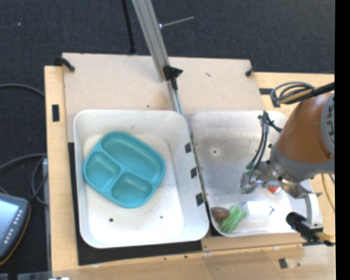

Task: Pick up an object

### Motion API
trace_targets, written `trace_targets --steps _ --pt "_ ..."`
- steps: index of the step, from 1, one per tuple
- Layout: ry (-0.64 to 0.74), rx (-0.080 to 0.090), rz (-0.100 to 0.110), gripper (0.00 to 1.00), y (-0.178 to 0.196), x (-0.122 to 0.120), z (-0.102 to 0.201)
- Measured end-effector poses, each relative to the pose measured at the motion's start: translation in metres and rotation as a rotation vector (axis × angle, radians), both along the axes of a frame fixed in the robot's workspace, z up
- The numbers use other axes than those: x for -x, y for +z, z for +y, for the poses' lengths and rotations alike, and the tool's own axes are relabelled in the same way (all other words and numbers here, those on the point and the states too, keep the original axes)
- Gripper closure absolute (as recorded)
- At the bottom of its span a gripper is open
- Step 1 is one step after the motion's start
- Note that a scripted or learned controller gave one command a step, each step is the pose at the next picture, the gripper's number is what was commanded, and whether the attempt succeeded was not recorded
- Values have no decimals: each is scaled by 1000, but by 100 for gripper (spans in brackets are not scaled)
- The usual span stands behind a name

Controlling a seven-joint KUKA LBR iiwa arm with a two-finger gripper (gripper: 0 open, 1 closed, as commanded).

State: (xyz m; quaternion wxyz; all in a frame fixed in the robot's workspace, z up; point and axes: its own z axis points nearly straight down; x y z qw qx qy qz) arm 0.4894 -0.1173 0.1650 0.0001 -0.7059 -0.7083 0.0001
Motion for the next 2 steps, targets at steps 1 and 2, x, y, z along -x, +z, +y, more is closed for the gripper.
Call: trace_targets --steps 1,2 --pt "-1 1 0 100 -13 0 11" --pt "1 0 -1 100 -25 -19 20"
